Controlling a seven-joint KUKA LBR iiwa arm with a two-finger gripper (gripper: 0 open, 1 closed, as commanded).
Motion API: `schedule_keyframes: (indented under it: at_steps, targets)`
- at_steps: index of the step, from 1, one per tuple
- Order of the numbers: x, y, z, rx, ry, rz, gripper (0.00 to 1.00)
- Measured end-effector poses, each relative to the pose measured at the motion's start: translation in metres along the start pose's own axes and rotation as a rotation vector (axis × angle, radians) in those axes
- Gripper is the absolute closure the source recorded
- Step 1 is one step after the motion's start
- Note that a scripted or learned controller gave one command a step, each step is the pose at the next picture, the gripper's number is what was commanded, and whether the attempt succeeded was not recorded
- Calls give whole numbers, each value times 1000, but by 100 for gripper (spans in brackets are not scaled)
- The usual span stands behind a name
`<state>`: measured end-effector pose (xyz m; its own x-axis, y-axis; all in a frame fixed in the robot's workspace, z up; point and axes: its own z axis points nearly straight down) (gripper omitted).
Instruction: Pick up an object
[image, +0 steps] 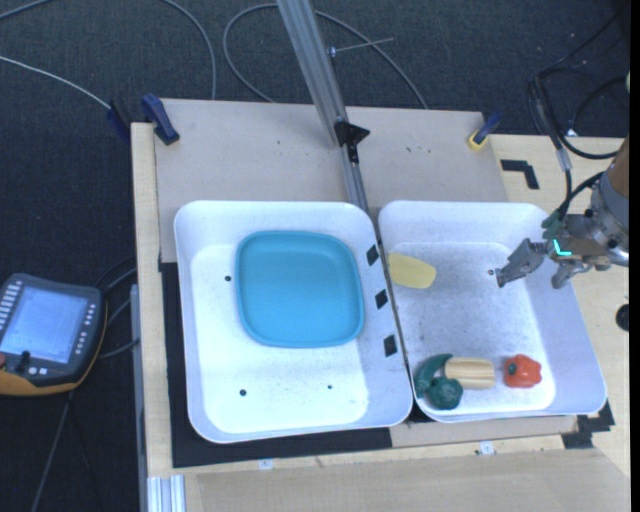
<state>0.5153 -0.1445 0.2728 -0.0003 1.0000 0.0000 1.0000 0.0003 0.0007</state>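
Nearest the camera, along the front wall of the right bin (570, 330), three small things lie in a row: a dark green vegetable (437, 382), a tan block (470, 373) touching it, and a red tomato-like piece (521, 371) just beside the block. Largest of all is the counter (250, 150), pale brown, carrying both white bins side by side. Within the left bin (200, 300) sits a blue square plate (300, 288), roughly centred. A yellow flat piece (411, 271) rests near the right bin's left wall, toward the back. Reaching in over the right bin's far right rim, the jaws (540, 266) stand spread apart above the bin floor with nothing between them, well apart from the row of objects.
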Motion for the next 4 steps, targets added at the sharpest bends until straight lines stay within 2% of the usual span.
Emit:
schedule_keyframes:
  at_steps: [1, 4]
  targets:
    - [0, 0, 0, 0, 0, 0, 0]
    - [9, -7, 175, 6, 1, 1, 0]
